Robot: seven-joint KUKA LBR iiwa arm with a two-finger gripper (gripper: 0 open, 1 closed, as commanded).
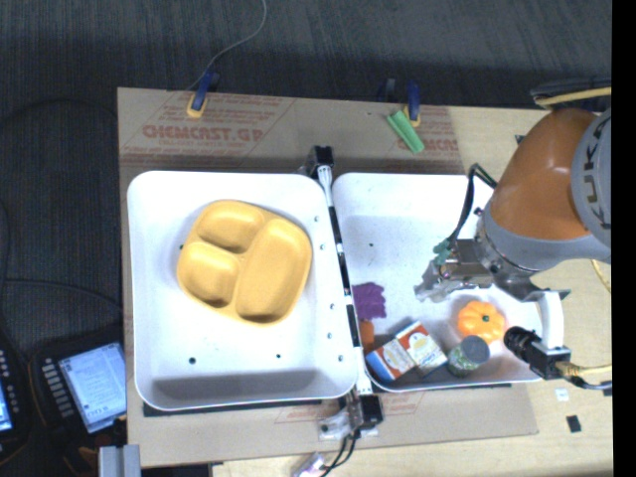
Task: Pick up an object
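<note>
Where the gripper [437, 278] hovers, its tips blur together.

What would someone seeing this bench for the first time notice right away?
First, the big yellow sectioned tray, upside down, taking up much of the left bin. Next, the arm's orange band at the right, over the right bin. Below it, a small orange pumpkin sits among a carton and a purple piece near that bin's front edge.

"CHEMCAST.GP" on cardboard sheet [214, 130]
</note>
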